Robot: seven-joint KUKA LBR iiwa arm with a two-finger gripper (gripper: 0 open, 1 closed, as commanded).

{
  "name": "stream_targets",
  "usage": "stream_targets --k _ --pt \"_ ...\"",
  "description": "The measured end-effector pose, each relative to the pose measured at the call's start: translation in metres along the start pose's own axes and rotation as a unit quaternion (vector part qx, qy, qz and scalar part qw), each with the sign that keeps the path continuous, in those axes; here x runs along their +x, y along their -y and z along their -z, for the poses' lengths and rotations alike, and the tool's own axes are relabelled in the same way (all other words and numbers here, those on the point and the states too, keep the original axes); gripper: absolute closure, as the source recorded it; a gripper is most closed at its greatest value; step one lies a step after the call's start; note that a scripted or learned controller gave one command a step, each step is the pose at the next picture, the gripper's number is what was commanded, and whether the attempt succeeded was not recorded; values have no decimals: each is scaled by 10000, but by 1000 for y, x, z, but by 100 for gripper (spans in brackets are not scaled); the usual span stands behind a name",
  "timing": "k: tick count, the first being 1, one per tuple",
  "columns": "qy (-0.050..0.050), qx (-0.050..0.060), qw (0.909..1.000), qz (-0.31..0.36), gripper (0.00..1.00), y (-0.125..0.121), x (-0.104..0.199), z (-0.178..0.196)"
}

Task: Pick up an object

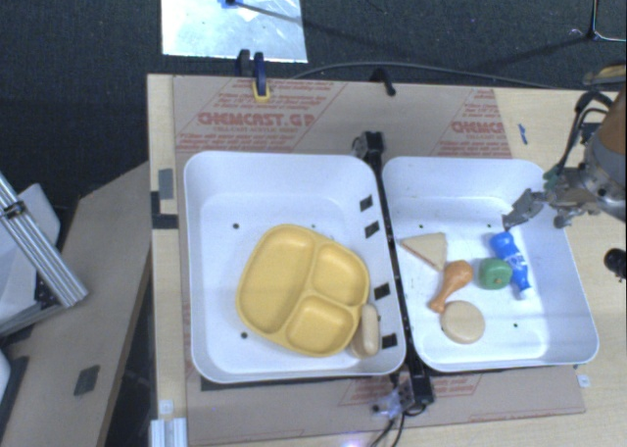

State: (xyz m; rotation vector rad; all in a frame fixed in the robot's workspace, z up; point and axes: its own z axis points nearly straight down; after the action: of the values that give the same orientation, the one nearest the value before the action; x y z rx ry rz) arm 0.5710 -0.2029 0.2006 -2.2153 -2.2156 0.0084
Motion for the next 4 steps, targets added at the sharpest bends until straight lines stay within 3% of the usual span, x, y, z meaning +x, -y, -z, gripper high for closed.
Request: stream_targets --k 1,3,4 --pt "13 -55 10000 16 0 -3 0 6" --pt "8 -42 10000 10 0 -5 7 -117" --pt "12 -55 10000 7 0 -6 7 -116"
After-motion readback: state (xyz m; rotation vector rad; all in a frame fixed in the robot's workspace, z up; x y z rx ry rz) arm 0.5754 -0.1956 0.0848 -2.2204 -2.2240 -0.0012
